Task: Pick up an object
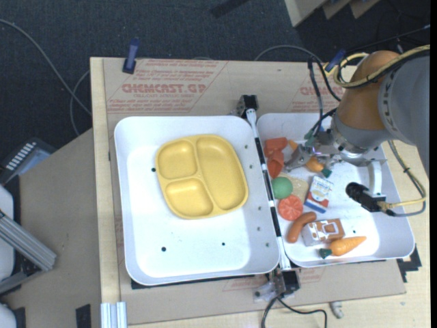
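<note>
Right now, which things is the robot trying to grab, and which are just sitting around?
For the job:
- gripper
- toy food in the right bin: carrot, sausage, green ball, tomato slice, small boxes

Just lying about:
- yellow divided plate in the left bin
- blue clip

Grey arm point(410, 101), orange band point(365, 94), yellow cable point(410, 200)
</note>
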Robot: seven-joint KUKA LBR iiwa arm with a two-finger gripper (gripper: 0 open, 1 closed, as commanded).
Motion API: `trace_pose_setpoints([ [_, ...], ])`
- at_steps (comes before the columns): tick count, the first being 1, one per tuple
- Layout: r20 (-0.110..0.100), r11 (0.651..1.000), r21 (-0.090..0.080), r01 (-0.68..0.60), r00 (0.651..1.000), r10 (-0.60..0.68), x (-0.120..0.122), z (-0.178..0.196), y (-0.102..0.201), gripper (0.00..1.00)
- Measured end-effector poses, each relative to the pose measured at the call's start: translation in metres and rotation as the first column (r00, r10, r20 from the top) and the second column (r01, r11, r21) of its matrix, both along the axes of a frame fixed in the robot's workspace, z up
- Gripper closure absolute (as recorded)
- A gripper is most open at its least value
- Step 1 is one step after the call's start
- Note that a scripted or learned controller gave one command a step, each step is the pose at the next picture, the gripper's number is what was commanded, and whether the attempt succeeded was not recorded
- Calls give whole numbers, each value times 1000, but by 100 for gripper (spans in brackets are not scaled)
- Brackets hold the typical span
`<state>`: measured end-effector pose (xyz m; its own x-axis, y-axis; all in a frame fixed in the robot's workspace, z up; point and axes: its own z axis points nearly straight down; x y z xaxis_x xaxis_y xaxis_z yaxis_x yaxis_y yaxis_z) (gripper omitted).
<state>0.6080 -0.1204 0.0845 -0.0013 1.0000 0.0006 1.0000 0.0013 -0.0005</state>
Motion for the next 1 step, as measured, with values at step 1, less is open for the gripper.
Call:
trace_pose_setpoints([
  [1,2,1000,-1,1,1000,-1,0,10,0,100],
])
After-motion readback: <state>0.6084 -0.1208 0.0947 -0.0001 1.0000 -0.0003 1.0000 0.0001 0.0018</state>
